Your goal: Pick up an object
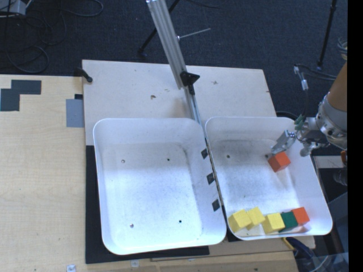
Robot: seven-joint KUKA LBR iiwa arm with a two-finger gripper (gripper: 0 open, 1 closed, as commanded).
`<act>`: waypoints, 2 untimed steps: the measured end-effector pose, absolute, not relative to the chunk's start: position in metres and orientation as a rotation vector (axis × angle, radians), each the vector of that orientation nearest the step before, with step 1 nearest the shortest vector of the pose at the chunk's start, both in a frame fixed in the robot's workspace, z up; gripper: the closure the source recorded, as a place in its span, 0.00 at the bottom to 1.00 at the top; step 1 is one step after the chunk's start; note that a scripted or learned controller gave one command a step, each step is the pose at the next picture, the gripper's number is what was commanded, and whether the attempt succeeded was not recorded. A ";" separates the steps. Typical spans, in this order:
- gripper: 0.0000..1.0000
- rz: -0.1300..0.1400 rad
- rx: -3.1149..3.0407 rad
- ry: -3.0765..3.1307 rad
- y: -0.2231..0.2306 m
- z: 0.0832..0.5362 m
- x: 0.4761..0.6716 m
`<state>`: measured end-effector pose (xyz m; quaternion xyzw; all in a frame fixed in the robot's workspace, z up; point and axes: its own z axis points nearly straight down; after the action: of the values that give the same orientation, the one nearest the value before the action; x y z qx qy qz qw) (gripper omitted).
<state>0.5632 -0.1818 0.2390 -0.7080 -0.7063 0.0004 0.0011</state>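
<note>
An orange cube (278, 162) lies in the right bin (238, 129), near that bin's right wall. My gripper (292, 147) comes in over the right wall and hangs just above and to the right of the cube. It is open: one finger (281, 144) points down at the cube's top edge, the other stands apart to its right. Nothing sits between them. Along the right bin's front wall stands a row of blocks: three yellow blocks (255, 217), a green block (289, 220) and a red-orange block (300, 215).
The left bin (113, 135) stands beside the right one, with black clips (210, 178) on the shared wall. A slanted aluminium bar (170, 44) rises from behind the bins. The arm's wrist (334, 118) sits beyond the right bin's rim.
</note>
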 end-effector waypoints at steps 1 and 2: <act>0.00 0.000 -2.223 -2.220 -0.209 0.089 0.562; 0.00 -0.002 -2.216 -2.227 -0.178 0.091 0.608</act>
<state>0.6082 -0.1780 0.0907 -0.7054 -0.7088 -0.0008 -0.0001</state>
